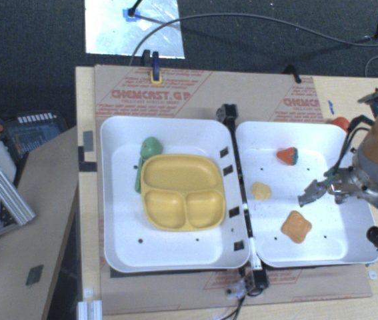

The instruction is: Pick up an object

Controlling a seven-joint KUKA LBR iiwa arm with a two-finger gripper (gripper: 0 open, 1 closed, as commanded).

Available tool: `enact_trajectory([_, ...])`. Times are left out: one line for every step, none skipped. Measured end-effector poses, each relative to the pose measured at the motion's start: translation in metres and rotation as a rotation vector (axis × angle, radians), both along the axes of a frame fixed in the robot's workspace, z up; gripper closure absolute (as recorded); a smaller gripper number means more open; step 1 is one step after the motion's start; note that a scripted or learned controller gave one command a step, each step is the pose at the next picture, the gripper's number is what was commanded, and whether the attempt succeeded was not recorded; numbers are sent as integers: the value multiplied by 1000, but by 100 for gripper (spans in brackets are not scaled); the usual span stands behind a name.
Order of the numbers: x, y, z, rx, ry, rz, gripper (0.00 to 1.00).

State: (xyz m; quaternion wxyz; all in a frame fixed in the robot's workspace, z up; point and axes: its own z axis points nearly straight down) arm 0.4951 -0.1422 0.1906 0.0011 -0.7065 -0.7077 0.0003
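The hand [307,197], its grip impossible to judge, hovers in the right bin [322,252] just above an orange block [296,227], near a yellow piece [261,191] and red toy [287,155]; the left bin [119,199] holds a yellow tray [181,192] and green spoon [147,153].

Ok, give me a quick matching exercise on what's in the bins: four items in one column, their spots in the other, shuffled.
Items:
1. yellow divided tray
2. green utensil
3. red-orange piece
4. orange waffle-like piece

Places:
A. right bin, far part
B. left bin, middle
C. right bin, near part
D. left bin, partly under the tray's far-left edge

Pairs: 1-B, 2-D, 3-A, 4-C
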Motion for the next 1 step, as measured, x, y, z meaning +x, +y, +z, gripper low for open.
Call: enact_trajectory([-6, -4, -45, 0, 1, -2, 0])
